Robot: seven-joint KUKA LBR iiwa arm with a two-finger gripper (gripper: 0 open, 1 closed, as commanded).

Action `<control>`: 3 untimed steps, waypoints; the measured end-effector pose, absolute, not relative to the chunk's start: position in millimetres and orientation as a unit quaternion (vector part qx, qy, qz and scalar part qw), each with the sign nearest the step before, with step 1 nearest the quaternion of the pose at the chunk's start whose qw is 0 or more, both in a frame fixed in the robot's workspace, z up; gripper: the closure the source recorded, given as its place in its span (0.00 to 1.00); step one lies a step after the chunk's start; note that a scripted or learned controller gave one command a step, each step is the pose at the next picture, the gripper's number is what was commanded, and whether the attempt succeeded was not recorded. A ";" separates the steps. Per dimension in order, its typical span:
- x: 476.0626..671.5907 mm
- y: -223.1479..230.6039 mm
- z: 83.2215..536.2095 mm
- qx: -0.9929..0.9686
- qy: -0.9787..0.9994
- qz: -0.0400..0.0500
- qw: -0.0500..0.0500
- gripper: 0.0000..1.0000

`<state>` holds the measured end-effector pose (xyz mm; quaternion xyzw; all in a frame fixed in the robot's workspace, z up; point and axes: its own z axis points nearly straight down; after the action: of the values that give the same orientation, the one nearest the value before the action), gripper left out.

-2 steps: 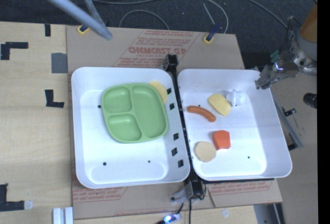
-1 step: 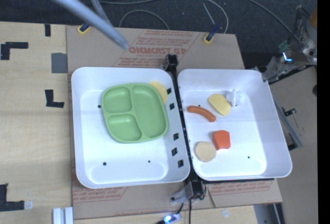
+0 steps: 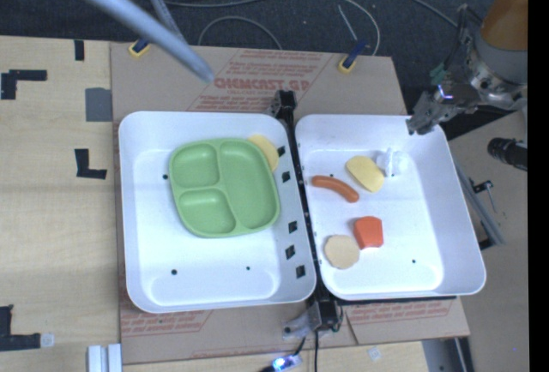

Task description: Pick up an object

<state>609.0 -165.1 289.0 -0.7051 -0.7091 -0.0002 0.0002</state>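
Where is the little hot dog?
The hot dog lies in the right bin, near its left wall, just left of the yellow piece and above the orange block.

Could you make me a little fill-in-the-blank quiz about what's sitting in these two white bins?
The green tray with three compartments lies in the ____ bin.
The sausage, the orange block and the round cookie lie in the ____ bin.
The round cookie lies just ____ of the orange block.
The gripper hangs over the right bin's far ____ corner.

Missing words: left; right; left; right
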 end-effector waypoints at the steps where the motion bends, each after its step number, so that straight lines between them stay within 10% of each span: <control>1: 620.0 -118.4 285.5 -0.705 -0.709 0.000 0.001 1.00; 3: 621.6 -11.6 271.0 -0.705 -0.709 0.001 0.001 1.00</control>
<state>621.6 -11.6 271.0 -0.7052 -0.7091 0.0005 0.0013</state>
